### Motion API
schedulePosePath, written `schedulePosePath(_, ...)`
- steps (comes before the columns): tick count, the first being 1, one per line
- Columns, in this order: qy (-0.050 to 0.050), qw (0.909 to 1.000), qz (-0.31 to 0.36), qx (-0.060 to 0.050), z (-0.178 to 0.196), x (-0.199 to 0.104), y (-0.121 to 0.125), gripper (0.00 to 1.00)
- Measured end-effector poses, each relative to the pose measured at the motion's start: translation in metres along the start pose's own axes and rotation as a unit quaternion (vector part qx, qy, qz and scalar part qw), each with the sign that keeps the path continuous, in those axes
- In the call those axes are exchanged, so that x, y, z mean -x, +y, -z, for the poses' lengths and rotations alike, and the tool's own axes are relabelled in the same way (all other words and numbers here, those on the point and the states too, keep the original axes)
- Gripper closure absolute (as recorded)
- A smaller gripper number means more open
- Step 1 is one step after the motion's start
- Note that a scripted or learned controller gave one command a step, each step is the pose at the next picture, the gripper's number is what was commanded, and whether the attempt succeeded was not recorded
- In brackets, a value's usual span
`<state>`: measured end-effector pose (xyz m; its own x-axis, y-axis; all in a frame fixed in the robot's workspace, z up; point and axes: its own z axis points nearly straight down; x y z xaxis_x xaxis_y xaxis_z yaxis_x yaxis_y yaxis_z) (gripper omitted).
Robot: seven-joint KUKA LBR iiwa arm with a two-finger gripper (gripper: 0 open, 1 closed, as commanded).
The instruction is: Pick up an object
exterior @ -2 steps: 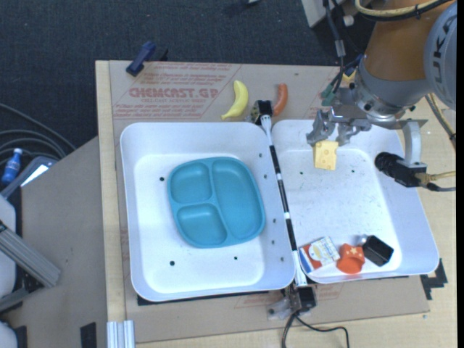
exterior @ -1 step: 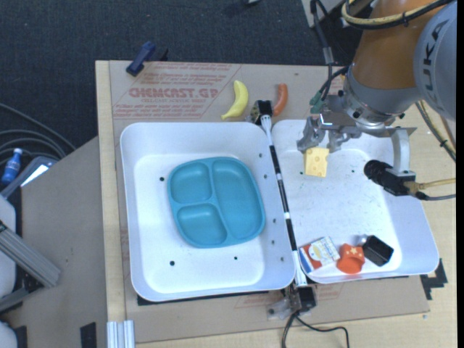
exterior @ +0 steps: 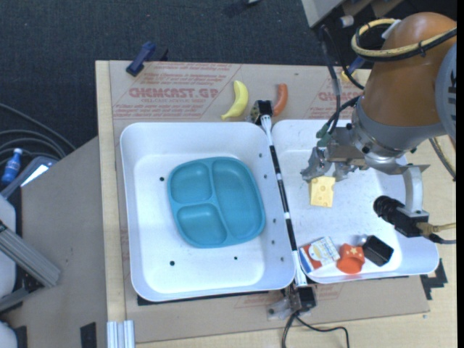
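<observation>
My gripper [exterior: 321, 167] hangs over the upper left part of the right bin [exterior: 290, 140]. A yellow cheese wedge [exterior: 322, 192] with holes lies just below the gripper's tip, touching or nearly touching it. Along the right bin's front edge lie a small red and white carton [exterior: 319, 253], an orange-red toy [exterior: 351, 259] and a black block [exterior: 378, 250]. The grey and orange arm comes in from the right and hides the bin's far right part.
The left bin [exterior: 138, 194] holds a blue divided plate [exterior: 215, 201]. A banana [exterior: 235, 100] and an orange sausage-shaped toy [exterior: 280, 98] lie on the bench behind the bins. A blue clip [exterior: 140, 59] sits at the bench's far left corner.
</observation>
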<state>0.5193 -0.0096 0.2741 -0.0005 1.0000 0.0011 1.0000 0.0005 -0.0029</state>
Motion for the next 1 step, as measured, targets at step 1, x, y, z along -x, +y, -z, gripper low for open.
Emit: schedulePosePath(1, 0.000, 1.0000, 0.000, 0.000, -0.0031, 0.0077, -0.0295, 1.00)
